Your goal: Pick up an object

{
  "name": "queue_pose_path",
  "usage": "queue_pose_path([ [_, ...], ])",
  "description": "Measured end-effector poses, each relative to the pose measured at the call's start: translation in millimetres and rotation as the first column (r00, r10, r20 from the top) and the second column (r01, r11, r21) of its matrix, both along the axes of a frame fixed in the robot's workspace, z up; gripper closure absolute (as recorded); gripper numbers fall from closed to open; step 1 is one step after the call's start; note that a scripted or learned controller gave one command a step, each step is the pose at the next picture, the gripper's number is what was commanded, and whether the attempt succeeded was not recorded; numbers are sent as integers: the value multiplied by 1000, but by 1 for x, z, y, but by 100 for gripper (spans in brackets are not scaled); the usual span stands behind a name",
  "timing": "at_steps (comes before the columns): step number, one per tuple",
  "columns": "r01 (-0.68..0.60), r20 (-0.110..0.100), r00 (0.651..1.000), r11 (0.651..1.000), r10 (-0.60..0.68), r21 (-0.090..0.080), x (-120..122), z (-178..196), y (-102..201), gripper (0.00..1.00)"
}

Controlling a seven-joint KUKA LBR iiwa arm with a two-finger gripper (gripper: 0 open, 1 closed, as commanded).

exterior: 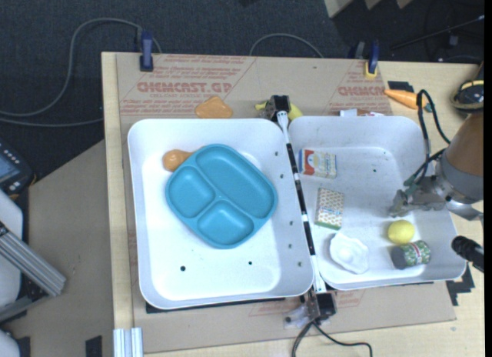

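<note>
A single fixed camera is mounted above the bench (231,78) and looks down at a slant, from far enough back to frame both bins whole. The left bin (154,255) occupies the centre of the frame; the right bin (369,136) lies toward the right edge. Dark floor (61,1) fills the top and left margins. The arm (467,159) enters from the right, cut off by the frame edge. The tilt appears slight, though this is hard to judge.

The hand (405,198) hangs in the right bin (361,134), just above a lemon (400,231).
</note>
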State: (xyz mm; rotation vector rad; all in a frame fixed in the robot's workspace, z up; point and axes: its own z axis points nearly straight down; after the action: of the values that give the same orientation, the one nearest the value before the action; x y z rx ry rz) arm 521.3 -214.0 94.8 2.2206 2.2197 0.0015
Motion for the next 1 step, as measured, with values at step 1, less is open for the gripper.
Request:
queue_pose_path([
  [1, 0, -1, 1000, 1000, 0, 0, 0, 0, 0, 0],
])
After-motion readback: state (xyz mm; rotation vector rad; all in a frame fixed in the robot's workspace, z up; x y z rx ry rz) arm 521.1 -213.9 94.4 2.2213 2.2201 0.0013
